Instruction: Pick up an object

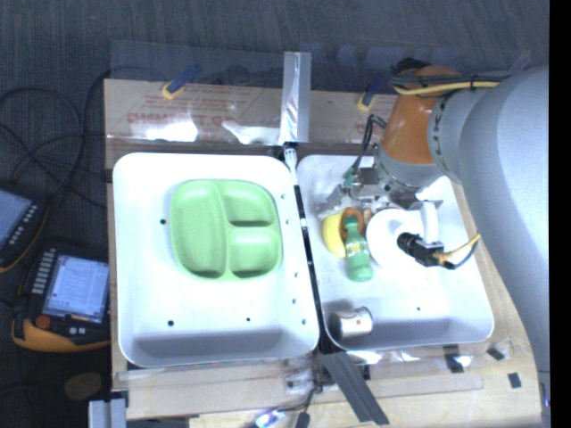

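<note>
where the grey arm reaches in from the right, the claw (pixel 355 194) hangs low over the rear half of the right bin (pixel 464 319); whether it is released or clenched cannot be told. directly in front of it sits a tight cluster: an orange item (pixel 354 214) closest to the claw, a yellow item (pixel 333 234) just left of that, and a green bottle (pixel 359 259) lying against both. a white round item (pixel 382 230) lies just right of the bottle. a small silver can (pixel 354 321) lies well apart, near the front wall. the left bin (pixel 143 328) holds a green divided plate (pixel 225 227). both bins rest on the worktop (pixel 178 114).
</note>
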Controlling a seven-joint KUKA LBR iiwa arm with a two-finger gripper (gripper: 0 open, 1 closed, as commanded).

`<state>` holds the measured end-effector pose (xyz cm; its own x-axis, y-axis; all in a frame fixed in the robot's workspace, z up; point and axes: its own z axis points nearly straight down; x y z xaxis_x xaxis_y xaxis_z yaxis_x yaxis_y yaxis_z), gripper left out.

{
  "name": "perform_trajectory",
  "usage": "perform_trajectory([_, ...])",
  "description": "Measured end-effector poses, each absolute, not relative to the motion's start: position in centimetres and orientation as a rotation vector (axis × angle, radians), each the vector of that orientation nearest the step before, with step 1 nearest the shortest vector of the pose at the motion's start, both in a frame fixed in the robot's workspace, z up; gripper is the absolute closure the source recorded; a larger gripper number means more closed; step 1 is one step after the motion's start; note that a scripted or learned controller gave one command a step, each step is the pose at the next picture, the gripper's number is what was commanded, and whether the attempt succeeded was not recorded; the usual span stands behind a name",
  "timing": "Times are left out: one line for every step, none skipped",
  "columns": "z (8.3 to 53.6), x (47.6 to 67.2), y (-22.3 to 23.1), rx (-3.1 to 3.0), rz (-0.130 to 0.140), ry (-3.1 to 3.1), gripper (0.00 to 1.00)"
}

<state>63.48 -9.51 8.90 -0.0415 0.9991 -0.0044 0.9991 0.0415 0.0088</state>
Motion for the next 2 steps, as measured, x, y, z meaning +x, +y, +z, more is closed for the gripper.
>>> perform_trajectory([18.3, 61.5, -9.1, 2.229, -0.003, 2.214, 0.00])
perform_trajectory([10.2, 59.5, -9.3, 2.238, 0.010, 2.195, 0.00])
